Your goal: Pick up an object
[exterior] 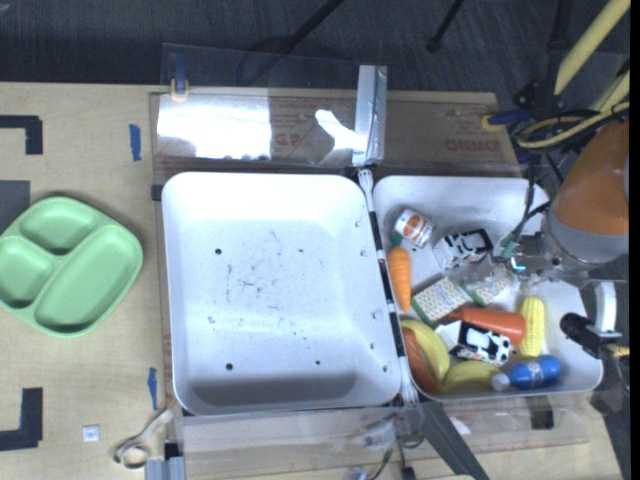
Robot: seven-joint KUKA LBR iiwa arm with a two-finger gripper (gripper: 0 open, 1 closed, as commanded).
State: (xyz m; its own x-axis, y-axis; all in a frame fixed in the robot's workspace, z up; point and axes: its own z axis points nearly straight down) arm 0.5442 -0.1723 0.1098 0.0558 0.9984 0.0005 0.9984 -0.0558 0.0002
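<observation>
A pale wooden bench marked with black tape corners and blue tape strips stands on dark grey carpet, where black stand legs and yellow cables cross the floor beyond it.

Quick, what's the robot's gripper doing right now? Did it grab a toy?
Gripper: low over the right bin, above the toys. Whether it is open, closed or holding anything cannot be told from this view.

Arm at right edge, wrist angled down.
</observation>
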